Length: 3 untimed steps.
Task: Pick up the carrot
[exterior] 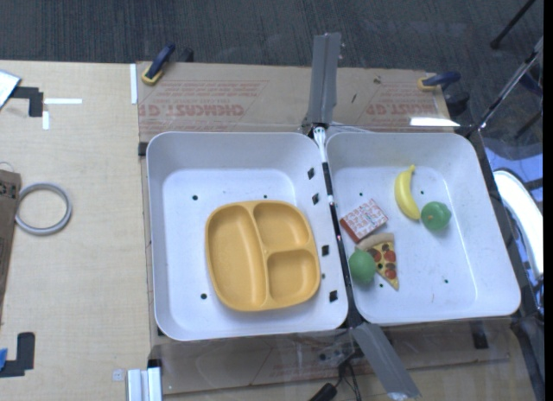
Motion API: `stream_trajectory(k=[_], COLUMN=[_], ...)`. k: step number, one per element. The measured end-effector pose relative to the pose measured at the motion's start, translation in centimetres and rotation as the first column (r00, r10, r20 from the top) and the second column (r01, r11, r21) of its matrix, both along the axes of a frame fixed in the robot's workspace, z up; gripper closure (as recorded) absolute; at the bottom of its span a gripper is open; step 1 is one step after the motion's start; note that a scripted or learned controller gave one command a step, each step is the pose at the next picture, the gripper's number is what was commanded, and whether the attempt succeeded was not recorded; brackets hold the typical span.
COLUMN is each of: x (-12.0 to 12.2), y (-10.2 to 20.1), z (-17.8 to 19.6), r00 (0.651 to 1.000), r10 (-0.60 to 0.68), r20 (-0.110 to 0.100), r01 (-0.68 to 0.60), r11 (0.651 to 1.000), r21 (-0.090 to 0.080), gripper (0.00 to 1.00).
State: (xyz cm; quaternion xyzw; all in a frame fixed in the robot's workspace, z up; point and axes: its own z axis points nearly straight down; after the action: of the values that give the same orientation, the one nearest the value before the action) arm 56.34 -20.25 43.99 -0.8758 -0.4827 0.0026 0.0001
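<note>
The right bin [449, 291] holds a yellow banana [406, 194] with a round green fruit [435, 216] just to its right. Near the bin's left wall lies a small red-and-white box [364, 219]. Below the box, a toy pizza slice [386, 261] touches a second green fruit [362, 266]. In the left bin [181, 192] sits a yellow three-compartment plate [262, 254] with nothing in it.
A grey tape roll [41, 208] lies on the wooden bench at far left. Blue clamps [158, 63] [441, 80] hold the cardboard behind the bins. A grey upright bar [325, 79] stands at the back where the two bins meet.
</note>
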Motion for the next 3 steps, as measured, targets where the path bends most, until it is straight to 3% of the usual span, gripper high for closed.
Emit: stream_trajectory(k=[1,2,3], x=[0.0,0.0,3.2], y=[0.0,2.1,6.4], z=[0.0,-13.9,-24.3], r00=[1.0,0.948,0.975], r10=[0.0,-0.319,-0.224], r20=[0.0,-0.002,-0.001], r01=[0.0,0.319,0.224], r11=[1.0,0.948,0.975], r21=[0.0,0.0,0.001], gripper=[0.0,0.0,0.0])
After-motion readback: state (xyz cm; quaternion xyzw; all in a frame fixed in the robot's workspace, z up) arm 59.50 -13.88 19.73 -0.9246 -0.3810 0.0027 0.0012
